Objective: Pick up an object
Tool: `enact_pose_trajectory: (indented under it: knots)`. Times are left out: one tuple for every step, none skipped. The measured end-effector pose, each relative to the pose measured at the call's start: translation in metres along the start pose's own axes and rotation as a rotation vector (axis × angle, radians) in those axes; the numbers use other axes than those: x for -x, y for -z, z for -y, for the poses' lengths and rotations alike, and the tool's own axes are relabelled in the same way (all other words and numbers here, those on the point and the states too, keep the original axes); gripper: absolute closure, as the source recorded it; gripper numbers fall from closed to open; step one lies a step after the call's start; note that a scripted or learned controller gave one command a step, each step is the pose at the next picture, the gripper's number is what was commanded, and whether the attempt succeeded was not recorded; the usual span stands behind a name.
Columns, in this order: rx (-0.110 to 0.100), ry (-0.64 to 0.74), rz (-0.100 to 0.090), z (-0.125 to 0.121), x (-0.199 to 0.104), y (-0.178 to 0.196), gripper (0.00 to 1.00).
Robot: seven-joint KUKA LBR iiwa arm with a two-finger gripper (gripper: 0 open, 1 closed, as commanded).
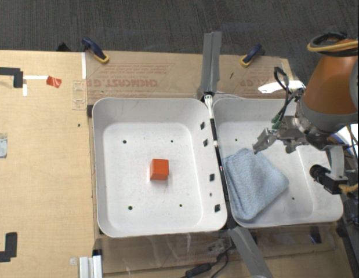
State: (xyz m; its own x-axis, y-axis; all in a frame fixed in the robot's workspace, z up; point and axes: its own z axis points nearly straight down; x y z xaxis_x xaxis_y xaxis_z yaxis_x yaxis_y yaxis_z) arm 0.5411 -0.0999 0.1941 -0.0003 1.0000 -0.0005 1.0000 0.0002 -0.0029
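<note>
You have the arm (333, 91) reaching in from three o'clock, and it hangs over the right bin (318, 210), so judge that bin as the working side for this try. Its hand (271, 141) sits above the upper middle of that bin, just at twelve o'clock of the blue-grey cloth (253, 181). You cannot tell from this slant whether the hand stands wide or narrow, and nothing shows between its tips, so treat it as carrying nothing. The cloth lies crumpled against the bin's left wall, spreading toward five o'clock; being nearest the hand, it is the likely thing to be picked, though soft folds may slip out of a pinch.

The left bin (109, 155) holds one orange block (159, 169), lying just below its centre and well apart from every wall, which would leave room on all sides for a grasp. It is far from the hand, at about nine o'clock of it.

Both bins rest side by side on a cardboard sheet (167, 77), pinned at twelve o'clock by two clamps, one (95, 49) toward the left and one (251, 55) toward the right. The pale wooden surface (34, 172) runs off to nine o'clock and bears a small orange tag (53, 81). Beyond it, at the top, you see dark floor (138, 10).
</note>
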Motion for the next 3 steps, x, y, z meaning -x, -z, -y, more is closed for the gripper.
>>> enact_pose_trajectory:
  knots:
    - [0.006, 0.058, 0.0, -0.02, -0.003, -0.101, 0.0]
    - [0.005, 0.054, -0.001, -0.02, -0.002, -0.091, 1.0]
    - [0.002, -0.294, 0.001, -0.086, -0.018, -0.002, 1.0]
